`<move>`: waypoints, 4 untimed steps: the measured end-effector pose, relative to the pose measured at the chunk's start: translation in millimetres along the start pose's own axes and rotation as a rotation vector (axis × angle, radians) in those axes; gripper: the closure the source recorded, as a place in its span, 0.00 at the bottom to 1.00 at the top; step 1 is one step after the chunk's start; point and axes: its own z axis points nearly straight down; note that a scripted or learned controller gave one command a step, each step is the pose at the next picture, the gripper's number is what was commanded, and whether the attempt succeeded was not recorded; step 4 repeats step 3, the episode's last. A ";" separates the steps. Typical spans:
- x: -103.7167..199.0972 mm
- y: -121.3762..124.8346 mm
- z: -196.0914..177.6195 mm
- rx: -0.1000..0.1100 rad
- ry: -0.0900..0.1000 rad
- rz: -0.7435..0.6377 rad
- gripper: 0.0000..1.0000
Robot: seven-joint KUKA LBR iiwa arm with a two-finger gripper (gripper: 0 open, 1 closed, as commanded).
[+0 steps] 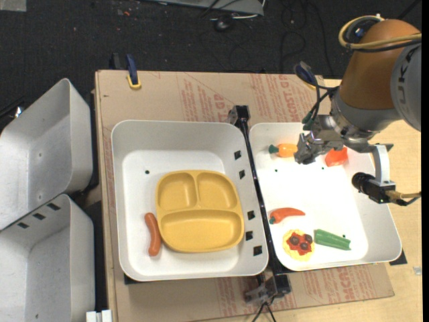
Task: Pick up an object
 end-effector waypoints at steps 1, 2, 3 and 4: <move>45.8 1.8 8.1 0.000 0.000 0.001 1.00; 97.3 -0.7 18.4 0.001 0.000 0.000 1.00; 158.1 -5.6 22.5 0.001 0.000 -0.001 1.00; 158.1 -5.6 22.5 0.001 0.000 -0.001 1.00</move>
